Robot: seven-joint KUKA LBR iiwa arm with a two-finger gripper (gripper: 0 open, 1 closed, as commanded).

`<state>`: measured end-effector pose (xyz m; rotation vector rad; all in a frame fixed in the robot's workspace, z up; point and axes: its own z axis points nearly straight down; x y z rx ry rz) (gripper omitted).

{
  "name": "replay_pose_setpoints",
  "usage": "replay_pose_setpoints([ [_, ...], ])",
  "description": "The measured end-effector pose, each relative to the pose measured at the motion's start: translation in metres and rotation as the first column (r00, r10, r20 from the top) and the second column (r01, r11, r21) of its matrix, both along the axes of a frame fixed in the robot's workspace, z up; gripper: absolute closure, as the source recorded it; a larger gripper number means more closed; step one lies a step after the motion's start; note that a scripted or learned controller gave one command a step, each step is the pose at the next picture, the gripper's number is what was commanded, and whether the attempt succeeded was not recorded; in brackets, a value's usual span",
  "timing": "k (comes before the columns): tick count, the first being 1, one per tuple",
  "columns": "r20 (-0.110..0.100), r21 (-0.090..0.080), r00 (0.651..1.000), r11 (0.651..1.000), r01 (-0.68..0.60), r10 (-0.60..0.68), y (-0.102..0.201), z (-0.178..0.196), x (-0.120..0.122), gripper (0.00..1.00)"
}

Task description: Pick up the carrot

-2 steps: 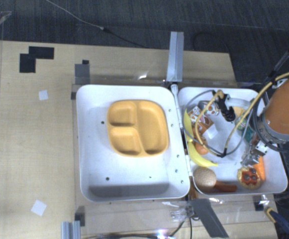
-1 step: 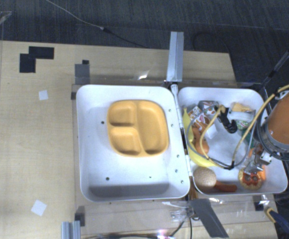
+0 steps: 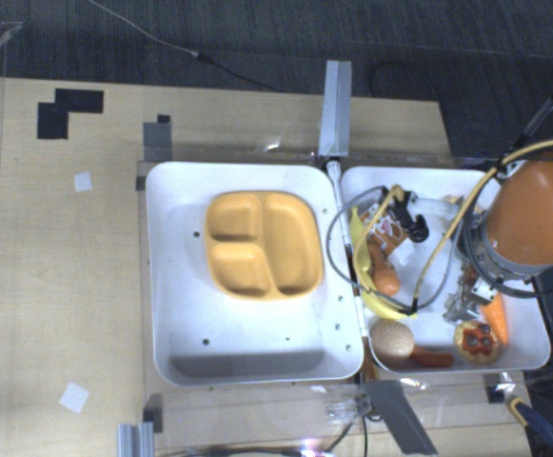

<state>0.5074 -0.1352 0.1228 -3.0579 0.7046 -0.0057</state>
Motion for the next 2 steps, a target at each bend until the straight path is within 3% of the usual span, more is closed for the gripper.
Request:
replay_pose_setpoints([
  [1, 0.003, -0.006, 0.970, 0.970, -0.244, 0.244, -0.053, -0.034, 0.007, 1.00],
  [2, 0.012, -0.002, 0.966, 0.966, -0.259, 0.259, -0.064, -0.034, -0.004, 1.00],
])
